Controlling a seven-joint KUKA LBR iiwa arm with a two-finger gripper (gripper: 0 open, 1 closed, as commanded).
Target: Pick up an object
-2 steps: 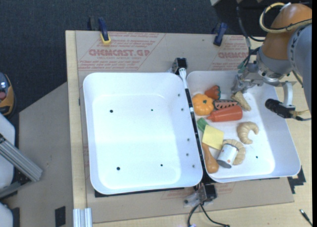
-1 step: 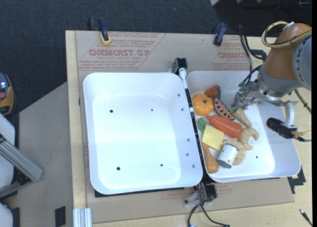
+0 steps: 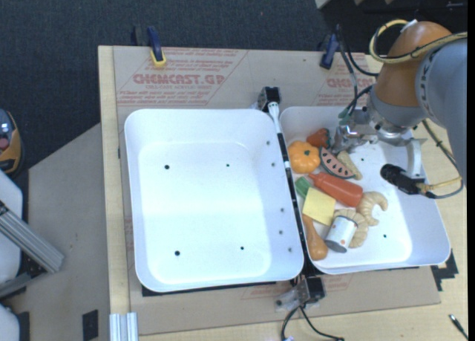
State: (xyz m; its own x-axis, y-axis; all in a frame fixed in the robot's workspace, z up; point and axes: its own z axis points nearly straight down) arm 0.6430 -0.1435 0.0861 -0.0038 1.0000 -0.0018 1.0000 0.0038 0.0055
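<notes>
My gripper [image 3: 344,141] hangs low over the back of the right bin [image 3: 415,239], just right of a small red item [image 3: 318,137] and above a watermelon slice [image 3: 332,163]. Nothing is seen held in it. Toys lie packed along the bin's left side: an orange pumpkin [image 3: 303,157], a red sausage-shaped piece [image 3: 338,188], a green piece [image 3: 302,184], a yellow block [image 3: 319,206], a carrot [image 3: 315,241], a grey can [image 3: 340,233] and a beige croissant shape [image 3: 371,207].
The left bin [image 3: 211,198] lies beside the right one, their rims touching at a divider [image 3: 288,183]. The arm's grey wrist and orange band [image 3: 415,42] rise at the upper right. A black cable [image 3: 404,180] droops over the right bin's floor.
</notes>
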